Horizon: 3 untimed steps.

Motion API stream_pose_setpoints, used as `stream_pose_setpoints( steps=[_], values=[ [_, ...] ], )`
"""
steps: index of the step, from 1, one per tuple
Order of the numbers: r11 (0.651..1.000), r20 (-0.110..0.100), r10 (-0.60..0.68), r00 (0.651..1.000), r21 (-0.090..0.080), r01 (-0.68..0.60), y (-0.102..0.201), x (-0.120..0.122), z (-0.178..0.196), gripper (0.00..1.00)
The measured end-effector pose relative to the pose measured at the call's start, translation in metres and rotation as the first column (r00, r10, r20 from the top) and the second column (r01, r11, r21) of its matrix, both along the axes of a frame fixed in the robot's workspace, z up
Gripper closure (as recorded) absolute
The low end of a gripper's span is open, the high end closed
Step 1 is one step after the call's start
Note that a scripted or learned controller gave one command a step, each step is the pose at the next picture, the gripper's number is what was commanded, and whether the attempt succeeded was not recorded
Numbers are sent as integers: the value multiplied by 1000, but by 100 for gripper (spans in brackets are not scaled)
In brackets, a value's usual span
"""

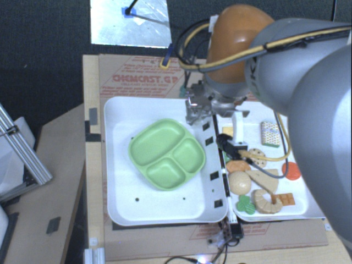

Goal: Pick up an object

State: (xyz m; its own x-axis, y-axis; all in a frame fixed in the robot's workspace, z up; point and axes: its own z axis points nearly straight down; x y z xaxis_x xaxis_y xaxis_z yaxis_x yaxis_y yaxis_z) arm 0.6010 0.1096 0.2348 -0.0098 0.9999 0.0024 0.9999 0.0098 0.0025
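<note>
Left bin point(118, 202) holds a green divided plate point(166, 154), long axis running diagonally, upper-left to lower-right. Gripper point(198, 110) hangs at the divider between bins; grip state can't tell. Right bin point(286, 212) has the pickable clutter: beige egg-shaped piece point(240, 182), croissant point(265, 201), cracker point(270, 133). Best bet: centre over one isolated item, descend straight.

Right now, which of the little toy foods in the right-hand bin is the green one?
The small green piece at the near edge of the right bin, beside the beige ball. The others around it are tan, orange, yellow or speckled.
</note>
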Motion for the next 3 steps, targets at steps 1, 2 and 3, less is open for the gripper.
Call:
stream_pose_setpoints(
  steps=[1, 2, 3],
  values=[
    [1000, -3, -10, 1000, -3, 10, -15, -5, -9, 100],
    [1000, 0, -4, 1000, -2, 4, 2, 5, -16, 100],
    [1000, 0, -4, 1000, -2, 4, 0, 5, -2, 100]
  ],
)
